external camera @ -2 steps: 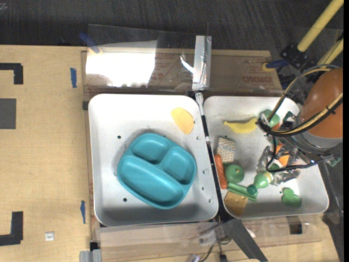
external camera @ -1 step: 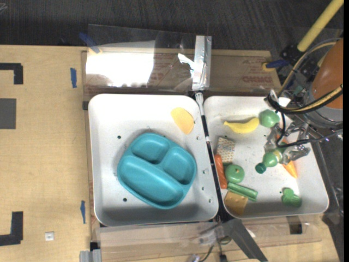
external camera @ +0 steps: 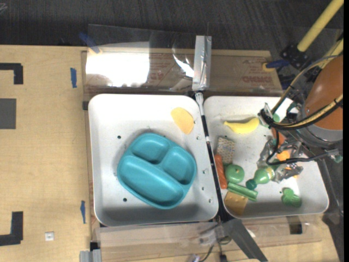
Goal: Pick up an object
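- The gripper is low in the right bin, near its right edge; I cannot tell its state.
- The green bottle lies just beside it, on the bin floor.
- Nothing looks lifted yet; I judge the grasp and the raising remain.

The arm is cut off by the right edge. Its gripper is lost in cables, so the fingers can't be made out. Small objects beneath it blur together in the right bin.
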`<state>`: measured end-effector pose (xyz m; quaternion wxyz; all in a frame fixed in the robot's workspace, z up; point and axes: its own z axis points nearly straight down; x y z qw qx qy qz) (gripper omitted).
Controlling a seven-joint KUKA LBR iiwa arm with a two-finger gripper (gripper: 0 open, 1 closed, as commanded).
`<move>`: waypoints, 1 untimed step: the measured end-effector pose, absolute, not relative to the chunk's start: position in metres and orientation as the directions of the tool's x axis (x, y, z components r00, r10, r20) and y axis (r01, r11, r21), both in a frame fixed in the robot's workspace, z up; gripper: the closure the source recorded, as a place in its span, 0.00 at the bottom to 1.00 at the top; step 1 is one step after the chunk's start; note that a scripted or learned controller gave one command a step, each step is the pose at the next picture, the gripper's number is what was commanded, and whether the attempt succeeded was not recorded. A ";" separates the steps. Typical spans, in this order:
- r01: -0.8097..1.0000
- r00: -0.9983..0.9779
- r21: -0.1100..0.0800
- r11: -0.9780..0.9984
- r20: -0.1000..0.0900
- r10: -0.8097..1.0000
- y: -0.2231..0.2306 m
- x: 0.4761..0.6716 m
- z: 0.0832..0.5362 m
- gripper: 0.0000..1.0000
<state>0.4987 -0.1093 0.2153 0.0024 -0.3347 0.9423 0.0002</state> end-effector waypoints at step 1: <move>-0.701 -0.713 -0.003 0.713 -0.006 -0.701 -0.113 0.548 0.203 1.00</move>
